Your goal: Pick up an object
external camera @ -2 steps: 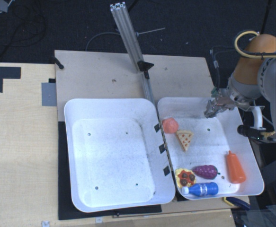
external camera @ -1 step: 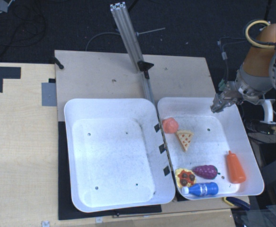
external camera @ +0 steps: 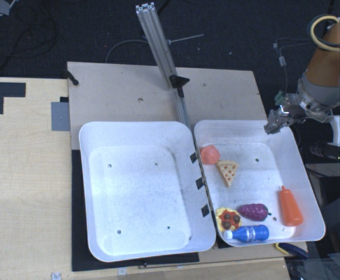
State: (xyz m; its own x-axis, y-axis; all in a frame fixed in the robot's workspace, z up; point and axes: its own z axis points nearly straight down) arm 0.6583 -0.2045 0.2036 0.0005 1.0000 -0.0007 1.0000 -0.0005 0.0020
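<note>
Camera view is showing the gripper [external camera: 276,123] hovering empty over the right bin's [external camera: 286,139] upper-right rim; finger spacing unclear. Toy pizza slice [external camera: 228,172], lying apart mid-bin, is offering the cleanest descent.

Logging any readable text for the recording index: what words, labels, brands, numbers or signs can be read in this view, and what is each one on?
No text can be read in this view.
blue bottle: its white end and body show no legible label; too small to tell.
orange bottle: plain, no print visible.
pizza slice toy: dots only, no characters.
right bin and left bin: dark specks only, no markings.
</note>
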